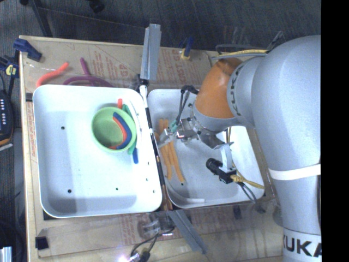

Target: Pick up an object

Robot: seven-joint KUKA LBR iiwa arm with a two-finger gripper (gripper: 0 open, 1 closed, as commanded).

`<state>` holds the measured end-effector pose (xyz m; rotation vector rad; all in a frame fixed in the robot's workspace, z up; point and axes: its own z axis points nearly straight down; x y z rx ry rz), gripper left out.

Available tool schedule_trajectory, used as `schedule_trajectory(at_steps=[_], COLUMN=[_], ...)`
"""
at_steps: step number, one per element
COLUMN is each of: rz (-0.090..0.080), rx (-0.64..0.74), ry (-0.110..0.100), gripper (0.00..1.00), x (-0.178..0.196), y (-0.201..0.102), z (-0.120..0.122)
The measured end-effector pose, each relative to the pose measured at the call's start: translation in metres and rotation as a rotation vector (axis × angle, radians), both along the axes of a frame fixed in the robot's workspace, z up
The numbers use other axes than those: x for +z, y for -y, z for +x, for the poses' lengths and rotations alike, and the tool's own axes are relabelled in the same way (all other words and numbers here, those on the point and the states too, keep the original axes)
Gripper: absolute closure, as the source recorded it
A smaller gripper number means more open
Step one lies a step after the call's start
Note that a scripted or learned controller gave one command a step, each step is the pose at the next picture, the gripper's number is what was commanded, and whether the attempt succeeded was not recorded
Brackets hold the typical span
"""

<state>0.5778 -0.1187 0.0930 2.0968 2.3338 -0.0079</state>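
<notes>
In the right bin, several long orange sticks lie side by side along the left wall, with a short tan piece at their far end. My gripper is low over the upper end of these sticks, reaching in from the right under the orange wrist band. The wrist hides what lies directly below it. The left bin holds a green bowl with red and blue curved pieces inside, and a small blue piece sits by its rim.
A black part with a yellow cable hangs over the right bin's middle. A thin white strip lies at that bin's near edge. The grey arm covers the right side. Red and purple cords lie on the bench behind the left bin.
</notes>
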Motion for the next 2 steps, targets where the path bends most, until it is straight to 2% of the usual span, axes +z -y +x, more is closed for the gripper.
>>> schedule_trajectory(at_steps=[1,2], rz=[0.001,0.007], rx=[0.008,0.162], ry=[-0.004,-0.003], gripper=[1.0,1.0], x=[0.009,0.099], y=[-0.001,-0.043], z=[0.0,0.037])
